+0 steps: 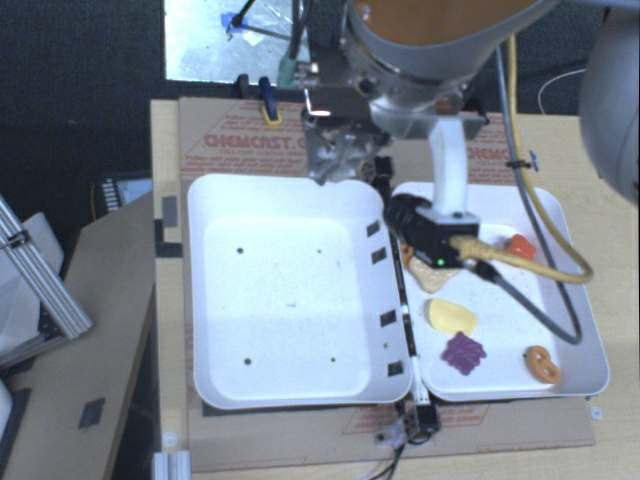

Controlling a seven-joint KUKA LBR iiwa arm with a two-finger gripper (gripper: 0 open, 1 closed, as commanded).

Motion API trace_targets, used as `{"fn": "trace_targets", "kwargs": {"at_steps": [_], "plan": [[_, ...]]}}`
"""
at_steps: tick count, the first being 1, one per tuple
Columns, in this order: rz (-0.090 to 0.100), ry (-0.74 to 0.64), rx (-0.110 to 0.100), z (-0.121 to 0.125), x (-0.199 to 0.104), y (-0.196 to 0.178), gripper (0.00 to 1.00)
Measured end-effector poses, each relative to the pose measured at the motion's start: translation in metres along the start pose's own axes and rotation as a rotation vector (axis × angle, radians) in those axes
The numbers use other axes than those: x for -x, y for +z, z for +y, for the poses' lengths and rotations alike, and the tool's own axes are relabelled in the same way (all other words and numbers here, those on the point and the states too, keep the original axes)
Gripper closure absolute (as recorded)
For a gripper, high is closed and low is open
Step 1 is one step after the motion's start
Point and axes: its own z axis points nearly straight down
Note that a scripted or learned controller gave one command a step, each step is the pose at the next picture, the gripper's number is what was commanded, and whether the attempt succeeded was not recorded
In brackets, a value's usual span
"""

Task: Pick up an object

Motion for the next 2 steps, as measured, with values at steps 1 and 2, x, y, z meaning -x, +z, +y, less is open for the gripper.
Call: {"fn": "trace_targets", "kwargs": {"at_steps": [1,2], "plan": [[-0.01,0.009,-0.014,0.001,0.001,0.185,1.0],[0.004,0.012,0.022,0.065,0.017,-0.01,1.0]]}}
